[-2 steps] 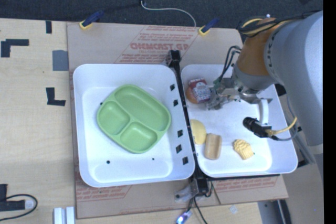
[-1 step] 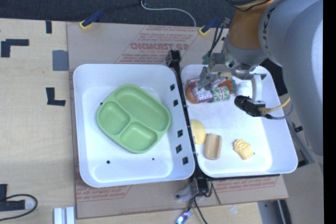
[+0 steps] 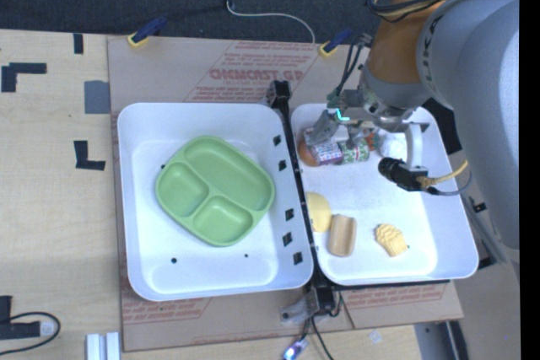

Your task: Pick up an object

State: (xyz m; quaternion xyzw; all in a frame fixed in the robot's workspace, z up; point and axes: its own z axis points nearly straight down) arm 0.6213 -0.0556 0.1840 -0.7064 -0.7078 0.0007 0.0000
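Observation:
My gripper [image 3: 331, 131] is low in the back left part of the right bin [image 3: 439, 261], directly over a small bottle with a red and green label [image 3: 340, 153] that lies on its side. The grey fingers come down at the bottle's left end. Nearer the front of that bin lie a yellow round piece [image 3: 317, 211], a tan bread-like piece [image 3: 341, 234] and a small yellow ridged piece [image 3: 390, 239]. The grey arm with its orange band [image 3: 409, 21] covers the bin's back right.
The left bin [image 3: 135, 181] holds a green divided plate [image 3: 214, 190]. Black clips [image 3: 281, 97] join the two bins along the middle. A cable [image 3: 253, 11] runs across the cardboard behind the bins. Free floor lies in the right bin's middle.

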